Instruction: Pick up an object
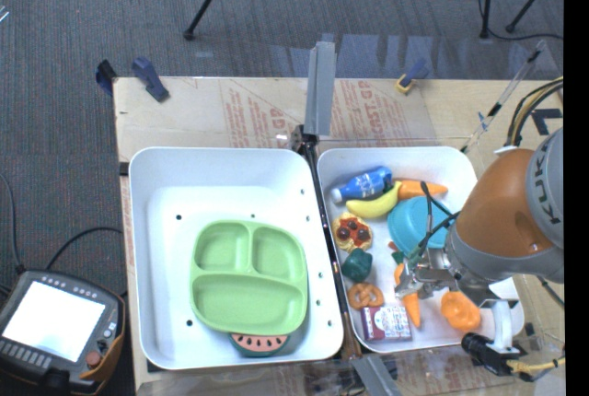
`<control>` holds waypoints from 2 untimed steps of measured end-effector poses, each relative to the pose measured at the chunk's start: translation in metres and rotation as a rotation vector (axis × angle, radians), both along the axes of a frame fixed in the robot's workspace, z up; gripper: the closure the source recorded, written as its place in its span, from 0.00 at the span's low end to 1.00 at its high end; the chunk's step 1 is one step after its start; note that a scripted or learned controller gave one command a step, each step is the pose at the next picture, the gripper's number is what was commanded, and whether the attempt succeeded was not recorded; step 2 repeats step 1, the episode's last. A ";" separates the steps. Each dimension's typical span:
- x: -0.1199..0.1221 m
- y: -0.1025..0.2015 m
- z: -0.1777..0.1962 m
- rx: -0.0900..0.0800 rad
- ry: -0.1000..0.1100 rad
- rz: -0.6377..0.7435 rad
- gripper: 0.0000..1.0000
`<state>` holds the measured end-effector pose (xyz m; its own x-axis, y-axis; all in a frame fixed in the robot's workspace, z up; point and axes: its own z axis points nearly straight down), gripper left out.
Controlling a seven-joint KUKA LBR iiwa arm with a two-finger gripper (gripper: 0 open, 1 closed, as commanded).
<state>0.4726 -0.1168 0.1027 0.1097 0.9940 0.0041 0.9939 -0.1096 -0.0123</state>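
My gripper [416, 280] is low in the right bin [460, 166], under the grey and orange arm. It hangs just above an orange carrot [411, 308] and in front of a blue bowl [411, 222]. A small orange piece shows at its left side, but I cannot tell if it is held. An orange fruit [460, 311] lies to its right. Left of it are a dark green toy [357, 264], a brown pretzel [365, 296] and a maroon box [386, 322]. Farther back lie a banana [373, 203], a blue bottle [361, 183] and a fruit tart [353, 232].
The left bin [156, 201] holds a green divided plate [250, 276] with a watermelon slice [260, 343] at its front edge. A grey post [320, 95] rises behind the wall between the bins. A tablet [55, 320] sits on the floor at the lower left.
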 end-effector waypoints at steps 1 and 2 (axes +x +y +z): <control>0.005 0.000 0.207 -0.006 -0.019 0.063 1.00; 0.005 0.000 0.207 -0.006 -0.019 0.063 1.00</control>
